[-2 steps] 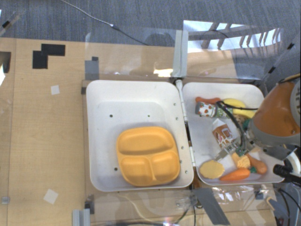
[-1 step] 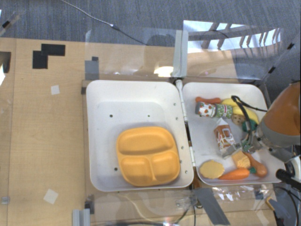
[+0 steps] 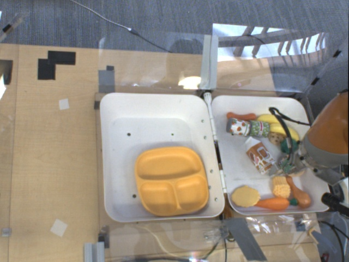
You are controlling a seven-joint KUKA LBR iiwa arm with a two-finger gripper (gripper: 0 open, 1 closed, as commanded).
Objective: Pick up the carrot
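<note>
You're looking down on the worktop (image 3: pixel 49 162), pale wood, with two white bins side by side. The left bin (image 3: pixel 120 146) carries a yellow divided plate (image 3: pixel 172 180) toward its near half. The right bin (image 3: pixel 234 162) is the crowded one, and that's where your job sits.

The arm (image 3: pixel 332 130) comes in from the right edge, its orange band bulging over the right bin's far-right side, and the grey wrist drops to the claw (image 3: pixel 289 161) in the middle-right of that bin. I cannot tell whether the claw is spread or closed; the dark metal there blurs into the clutter, and nothing shows pinched in it.

Around it: a banana (image 3: pixel 283 125) along the back, a small printed can or bottle (image 3: pixel 245 127) lying on its side with something red just behind it, a brown-and-white packet (image 3: pixel 260 156) just left of the claw, a drumstick-shaped toy (image 3: pixel 301 194) to the near right, a yellow corn-like block (image 3: pixel 281 188), and a flat yellow disc (image 3: pixel 245 196) at the near-left corner.

Now the carrot (image 3: pixel 272 203): it lies against the bin's near wall, between the disc and the drumstick, just below the corn block. Its long axis runs left-right along that wall, green end to the right.

So from the claw, the carrot lies toward you and slightly left, near but not touching. My read: the claw needs to come toward the near wall and close across the carrot's short width, and the wall and corn block leave it little room.
</note>
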